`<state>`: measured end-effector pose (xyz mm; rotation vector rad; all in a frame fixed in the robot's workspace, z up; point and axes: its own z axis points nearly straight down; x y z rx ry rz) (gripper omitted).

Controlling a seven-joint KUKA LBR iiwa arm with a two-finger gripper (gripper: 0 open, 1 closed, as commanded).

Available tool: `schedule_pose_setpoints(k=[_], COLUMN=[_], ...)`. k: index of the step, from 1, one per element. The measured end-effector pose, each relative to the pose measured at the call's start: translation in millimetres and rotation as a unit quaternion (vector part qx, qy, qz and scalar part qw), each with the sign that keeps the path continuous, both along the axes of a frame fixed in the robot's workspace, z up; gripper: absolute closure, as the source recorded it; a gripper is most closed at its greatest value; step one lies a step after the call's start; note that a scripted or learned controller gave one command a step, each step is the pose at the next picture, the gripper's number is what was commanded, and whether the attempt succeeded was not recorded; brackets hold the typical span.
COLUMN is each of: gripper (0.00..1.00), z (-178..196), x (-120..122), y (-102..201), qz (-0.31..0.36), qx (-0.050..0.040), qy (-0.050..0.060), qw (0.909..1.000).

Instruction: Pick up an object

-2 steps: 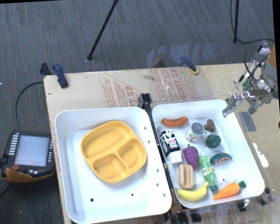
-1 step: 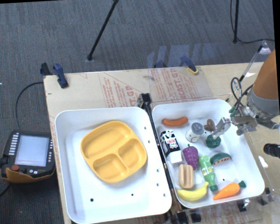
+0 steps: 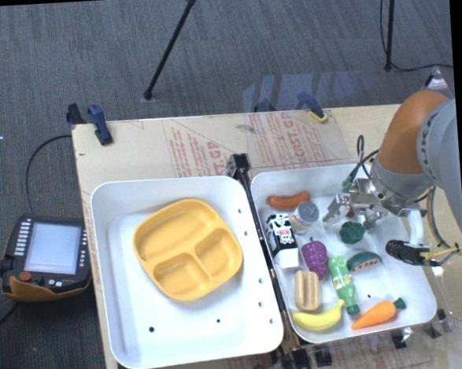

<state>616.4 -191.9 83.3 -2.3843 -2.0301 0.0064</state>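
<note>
Two shallow white plastic bins are seen side by side on a wooden bench. The left white bin (image 3: 122, 321), at the centre-left of the frame, bears a yellow plastic tray with three compartments (image 3: 187, 248), set at a slant.

The right white bin (image 3: 424, 292), at the lower right of the frame, holds a scatter of small toy foods. A red-brown toy sausage (image 3: 289, 200) lies near the bin's upper left corner, with a small grey round can (image 3: 308, 212) just beside it. Below these, a black-and-white toy carton (image 3: 281, 231) is placed against the bin's left wall, and a purple bunch of toy grapes (image 3: 315, 257) lies just to its right. A tan toy hot dog bun (image 3: 306, 290) and a yellow toy banana (image 3: 319, 318) are found at the bin's lower left. A green toy bottle (image 3: 343, 283) lies along the middle, with a toy watermelon slice (image 3: 364, 261), green-rinded with red flesh, to its right. An orange toy carrot with a green top (image 3: 376, 313) rests at the lower right.

A dark green toy broccoli head (image 3: 351, 232), round and knobbly, sits in the upper middle of the right bin. The grey arm's two-finger metal gripper (image 3: 357, 206) is seen directly above it in the frame, reaching in from the right. Whether the gripper is wide or narrow cannot be told, and contact with the broccoli cannot be made out.
</note>
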Motion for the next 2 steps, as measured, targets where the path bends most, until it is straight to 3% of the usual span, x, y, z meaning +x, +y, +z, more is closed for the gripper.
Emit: schedule_pose_setpoints(k=[1,2], gripper=[0.00,1.00], z=[2.3,11.0], x=[-81.2,-81.5], y=[42.5,42.5], qz=[-0.146,-0.148], qx=[-0.0012,0.0004], qy=[0.000,0.002], qw=[0.9893,0.9890])
